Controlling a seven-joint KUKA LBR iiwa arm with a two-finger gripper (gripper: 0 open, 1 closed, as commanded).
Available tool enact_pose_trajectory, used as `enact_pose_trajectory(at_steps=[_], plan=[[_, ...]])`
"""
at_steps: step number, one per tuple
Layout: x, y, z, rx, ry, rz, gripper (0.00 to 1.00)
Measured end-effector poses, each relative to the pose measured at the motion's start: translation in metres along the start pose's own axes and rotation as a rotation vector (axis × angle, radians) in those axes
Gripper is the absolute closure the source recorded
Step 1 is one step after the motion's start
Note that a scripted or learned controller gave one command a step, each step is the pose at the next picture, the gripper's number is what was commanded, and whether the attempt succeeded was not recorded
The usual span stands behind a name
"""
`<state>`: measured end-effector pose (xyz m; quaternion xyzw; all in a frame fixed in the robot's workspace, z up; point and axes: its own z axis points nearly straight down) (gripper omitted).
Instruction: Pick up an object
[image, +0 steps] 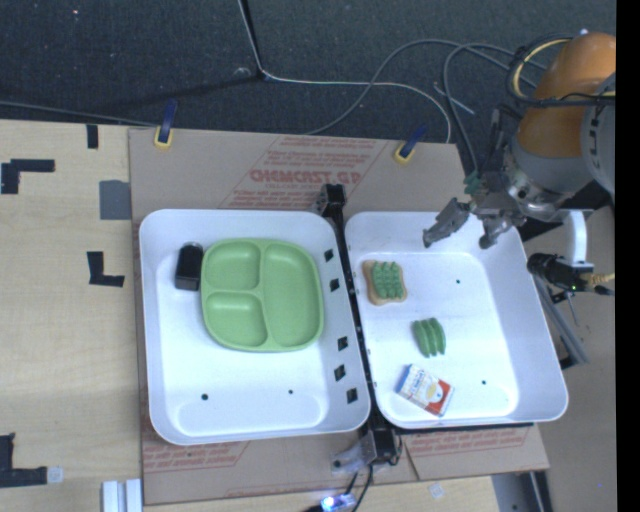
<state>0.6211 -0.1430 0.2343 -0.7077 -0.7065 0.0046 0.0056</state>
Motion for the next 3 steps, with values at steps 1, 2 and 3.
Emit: enact_pose_trajectory(at_steps=[1,2,3], plan=[[0.000,0.002,-0.008,-0.013,-0.002,-0.003,0.00],[0.000,0.012,0.044,-0.008,-0.002,-0.003,0.00],[0.001,0.005,0.090,-0.008,-0.002,-0.003,0.00]])
